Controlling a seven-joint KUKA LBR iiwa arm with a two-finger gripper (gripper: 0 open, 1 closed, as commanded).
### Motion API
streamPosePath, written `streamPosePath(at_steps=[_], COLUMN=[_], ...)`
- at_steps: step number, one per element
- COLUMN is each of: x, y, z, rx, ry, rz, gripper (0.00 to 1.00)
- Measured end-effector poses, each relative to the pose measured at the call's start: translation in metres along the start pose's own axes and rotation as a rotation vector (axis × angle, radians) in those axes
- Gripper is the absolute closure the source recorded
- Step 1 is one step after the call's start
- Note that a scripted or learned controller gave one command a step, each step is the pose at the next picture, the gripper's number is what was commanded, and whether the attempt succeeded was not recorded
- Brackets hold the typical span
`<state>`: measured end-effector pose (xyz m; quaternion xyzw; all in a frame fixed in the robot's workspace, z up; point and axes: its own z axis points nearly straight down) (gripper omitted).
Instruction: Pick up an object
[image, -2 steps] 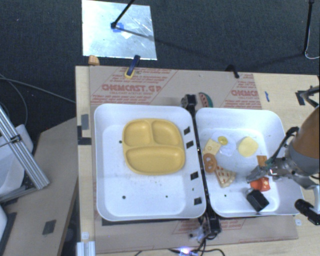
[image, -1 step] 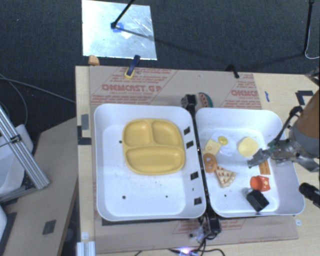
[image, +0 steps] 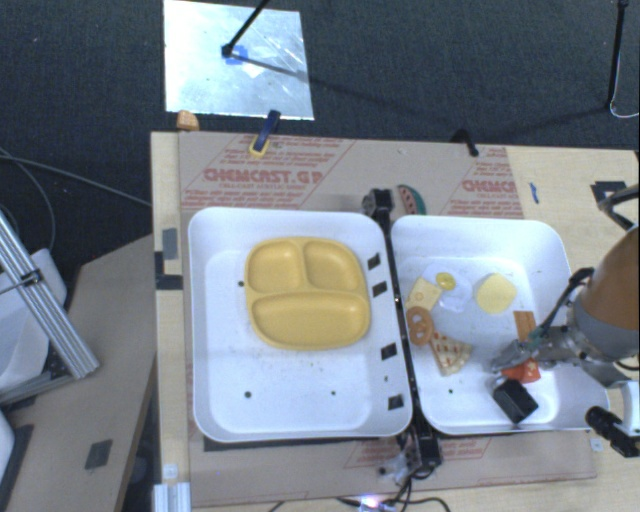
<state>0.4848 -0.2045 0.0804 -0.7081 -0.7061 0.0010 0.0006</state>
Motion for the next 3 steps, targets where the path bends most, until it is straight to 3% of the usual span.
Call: streamPosePath(at_steps=[1, 2, 3], x=[0.002, 0.098, 0.189], y=[0.003, 0.045, 0.110], z=[-0.015, -0.004, -0.112], rx=[-0.006, -0.005, -0.019], ry=[0.000, 0.002, 0.003], rz=[-0.004, -0.015, -0.018], gripper=[1.00, 1.00, 1.00])
